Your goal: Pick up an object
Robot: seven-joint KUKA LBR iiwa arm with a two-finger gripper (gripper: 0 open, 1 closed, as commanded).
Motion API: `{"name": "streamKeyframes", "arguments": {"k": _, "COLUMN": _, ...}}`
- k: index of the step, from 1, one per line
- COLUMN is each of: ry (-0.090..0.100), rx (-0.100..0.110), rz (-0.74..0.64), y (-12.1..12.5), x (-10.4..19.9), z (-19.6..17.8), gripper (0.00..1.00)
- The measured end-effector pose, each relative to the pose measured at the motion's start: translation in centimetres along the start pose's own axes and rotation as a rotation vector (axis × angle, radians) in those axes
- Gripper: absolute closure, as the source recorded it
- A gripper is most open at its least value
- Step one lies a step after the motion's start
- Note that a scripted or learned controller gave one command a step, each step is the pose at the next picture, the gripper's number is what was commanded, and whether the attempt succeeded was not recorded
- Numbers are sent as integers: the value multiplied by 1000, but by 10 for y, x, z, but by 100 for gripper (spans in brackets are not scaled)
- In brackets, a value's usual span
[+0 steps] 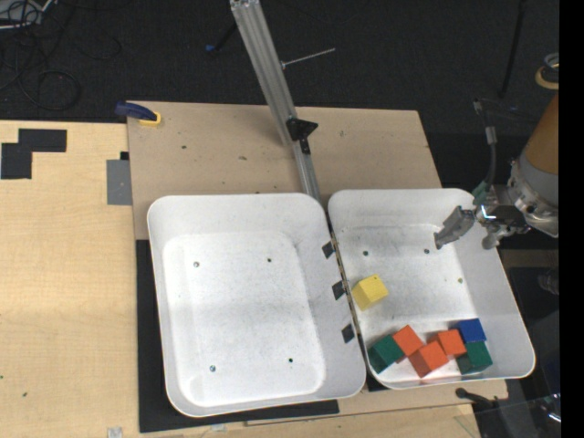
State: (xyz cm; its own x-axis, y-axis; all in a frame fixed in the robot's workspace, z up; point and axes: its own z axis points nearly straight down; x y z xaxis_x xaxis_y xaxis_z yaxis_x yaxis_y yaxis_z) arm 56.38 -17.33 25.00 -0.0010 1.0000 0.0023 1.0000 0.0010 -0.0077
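My tool (470, 228) hangs over the upper right part of the right bin (401, 206), near its far-right rim. Its two fingers (450, 228) are spread apart, with nothing between them. My arm comes in from the right edge, orange band above the wrist.

The blocks lie well apart from my tool, toward the near side of the same bin. A yellow block (370, 291) sits alone just beside the divider between the bins. Clustered in the near corner are a green block (385, 351), an orange block (408, 339) touching it, a second orange block (428, 359), a third orange block (451, 342), a blue block (471, 330) and a dark green block (474, 359).

The left bin (239, 299) sits beside it on the worktop (219, 153). A slanted aluminium rail (271, 76) rises behind the bins.
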Motion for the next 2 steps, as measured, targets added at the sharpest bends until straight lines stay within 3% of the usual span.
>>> {"name": "streamKeyframes", "arguments": {"k": 1, "ry": -1, "rx": -5, "rz": 1, "y": 1, "x": 0, "z": -2, "gripper": 0}}
{"name": "streamKeyframes", "arguments": {"k": 2, "ry": 0, "rx": 0, "rz": 0, "y": 2, "x": 3, "z": 42, "gripper": 0}}
